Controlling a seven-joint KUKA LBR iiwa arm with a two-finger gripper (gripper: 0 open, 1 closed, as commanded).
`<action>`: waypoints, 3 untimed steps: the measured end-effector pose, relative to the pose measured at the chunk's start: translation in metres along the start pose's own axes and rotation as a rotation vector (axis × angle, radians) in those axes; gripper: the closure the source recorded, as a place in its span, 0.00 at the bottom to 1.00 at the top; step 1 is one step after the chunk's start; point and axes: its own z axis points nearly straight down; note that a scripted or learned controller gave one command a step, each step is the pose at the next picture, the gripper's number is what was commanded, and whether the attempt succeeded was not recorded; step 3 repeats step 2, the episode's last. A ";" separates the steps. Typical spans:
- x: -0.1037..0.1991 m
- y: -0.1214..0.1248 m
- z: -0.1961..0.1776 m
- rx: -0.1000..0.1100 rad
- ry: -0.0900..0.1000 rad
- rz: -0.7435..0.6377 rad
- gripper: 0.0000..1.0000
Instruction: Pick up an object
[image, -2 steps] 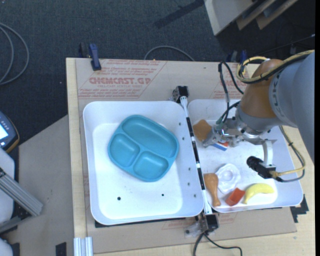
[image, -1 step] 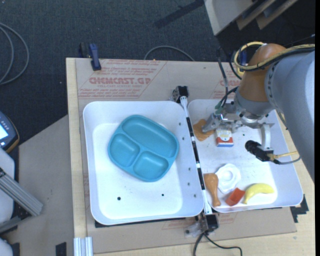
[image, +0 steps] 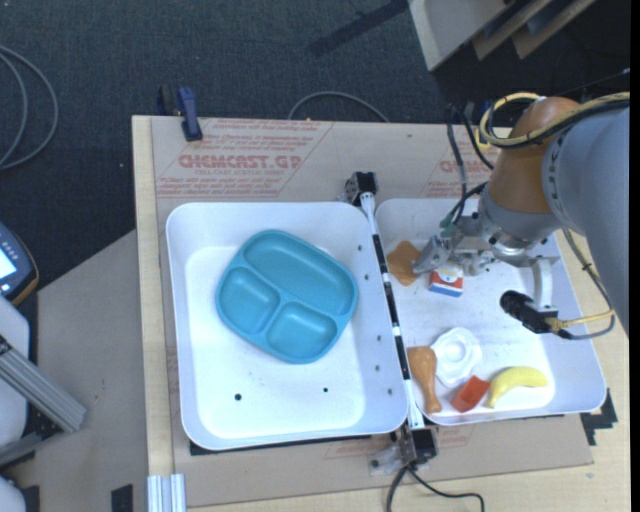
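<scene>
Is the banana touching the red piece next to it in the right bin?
Touching. The camera view shows the banana's left end meeting the red piece with no white bin floor showing between them.

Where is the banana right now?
The banana lies in the right bin, near its front right corner, beside a red piece and just right of the fried egg.

The grey arm reaches in from the right, its gripper (image: 452, 262) pointing down and low
</scene>
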 end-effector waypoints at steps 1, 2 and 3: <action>0.001 0.001 -0.011 -0.003 -0.001 -0.002 1.00; 0.064 -0.036 -0.106 -0.011 0.002 -0.008 1.00; 0.064 -0.036 -0.106 -0.011 0.002 -0.008 1.00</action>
